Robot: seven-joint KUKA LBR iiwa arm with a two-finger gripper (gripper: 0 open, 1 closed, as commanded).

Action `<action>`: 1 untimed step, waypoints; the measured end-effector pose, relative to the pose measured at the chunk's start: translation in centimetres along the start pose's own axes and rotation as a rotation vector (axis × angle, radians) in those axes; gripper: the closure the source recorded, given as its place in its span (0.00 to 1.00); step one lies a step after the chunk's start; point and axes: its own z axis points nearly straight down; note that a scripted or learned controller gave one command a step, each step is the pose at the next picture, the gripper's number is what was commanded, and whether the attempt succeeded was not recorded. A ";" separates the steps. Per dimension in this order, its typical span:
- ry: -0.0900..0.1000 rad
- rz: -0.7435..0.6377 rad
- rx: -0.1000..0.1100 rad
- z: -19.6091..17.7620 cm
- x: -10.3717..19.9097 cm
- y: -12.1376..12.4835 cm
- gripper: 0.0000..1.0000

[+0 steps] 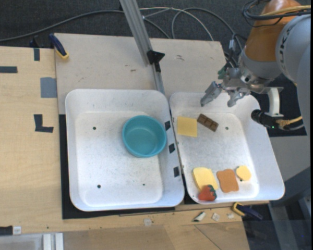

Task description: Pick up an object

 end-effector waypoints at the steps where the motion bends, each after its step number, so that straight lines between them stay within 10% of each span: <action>1: 0.000 0.000 0.000 0.0 0.0 0.0 0.00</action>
